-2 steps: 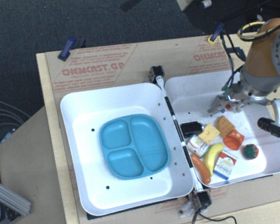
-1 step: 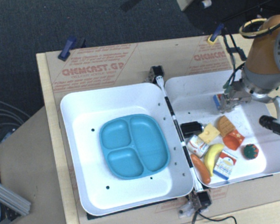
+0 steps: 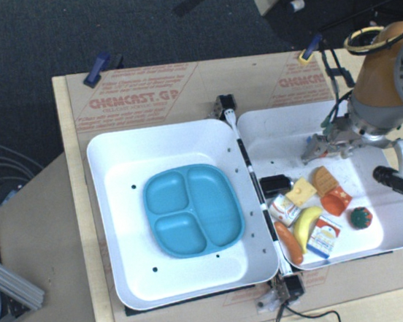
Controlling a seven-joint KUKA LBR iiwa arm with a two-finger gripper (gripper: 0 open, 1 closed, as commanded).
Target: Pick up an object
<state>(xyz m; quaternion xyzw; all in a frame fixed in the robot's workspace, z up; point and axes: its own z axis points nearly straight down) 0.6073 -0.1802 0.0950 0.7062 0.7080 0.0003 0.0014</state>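
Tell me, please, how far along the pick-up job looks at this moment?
Nothing looks picked yet: the banana, carrot and tomato all lie in the right bin. In hand: the gripper sits low over that bin's upper part. Left: closing on an item and lifting it.

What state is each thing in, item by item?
blue divided plate: flat in the left bin, nothing on it.
banana: lying in the right bin among other toy food.
tomato: resting apart, near the right wall.
gripper: above the right bin's upper part.
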